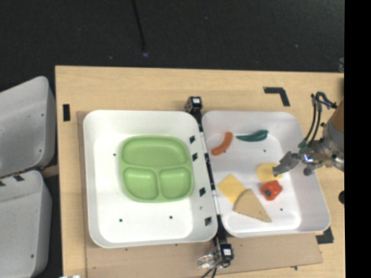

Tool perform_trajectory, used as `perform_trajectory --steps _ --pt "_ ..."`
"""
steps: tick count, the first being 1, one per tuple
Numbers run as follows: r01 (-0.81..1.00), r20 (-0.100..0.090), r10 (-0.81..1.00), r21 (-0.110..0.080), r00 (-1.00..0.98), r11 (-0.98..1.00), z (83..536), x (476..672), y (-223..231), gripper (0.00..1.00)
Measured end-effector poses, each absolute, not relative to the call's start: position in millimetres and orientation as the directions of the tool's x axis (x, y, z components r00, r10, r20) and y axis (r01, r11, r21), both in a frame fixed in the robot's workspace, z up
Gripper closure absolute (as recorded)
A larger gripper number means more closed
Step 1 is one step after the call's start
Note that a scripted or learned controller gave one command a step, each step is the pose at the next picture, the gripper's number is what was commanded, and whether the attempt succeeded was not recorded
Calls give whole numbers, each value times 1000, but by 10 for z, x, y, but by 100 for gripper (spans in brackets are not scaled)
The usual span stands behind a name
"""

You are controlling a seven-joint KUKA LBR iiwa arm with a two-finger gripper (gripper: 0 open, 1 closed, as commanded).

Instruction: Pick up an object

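The right bin [301, 213] holds several small toy foods: an orange sausage [222, 144], a teal-green pepper [253, 135], a yellow round piece [266, 171], a red pepper [271, 190], a yellow cheese square [231, 187] and a tan wedge [252, 206]. My gripper [285, 165] reaches in from the right edge and hangs low over the bin's right side. Its tip is at the right rim of the yellow round piece and just above the red pepper. I see nothing held in it.
The left bin [98, 213] bears a green divided plate [155, 167] in its middle. A black-clipped seam [204, 172] joins the two bins. Cables [317, 117] hang by the arm's wrist at the far right. Grey covers [23, 149] lie left of the bench.
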State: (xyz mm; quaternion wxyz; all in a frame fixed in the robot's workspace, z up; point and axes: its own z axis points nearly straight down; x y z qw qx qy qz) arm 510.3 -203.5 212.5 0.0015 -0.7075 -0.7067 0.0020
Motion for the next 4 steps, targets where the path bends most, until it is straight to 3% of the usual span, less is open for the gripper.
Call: perform_trajectory --steps 2,3,4 --pt "1000 0 1000 -6 1 -1 1031 5064 -2016 0" --pt "1000 0 1000 2 4 -4 1165 5087 -2020 100" --pt "1000 -2 1000 6 -3 3 1788 5094 -1985 100"
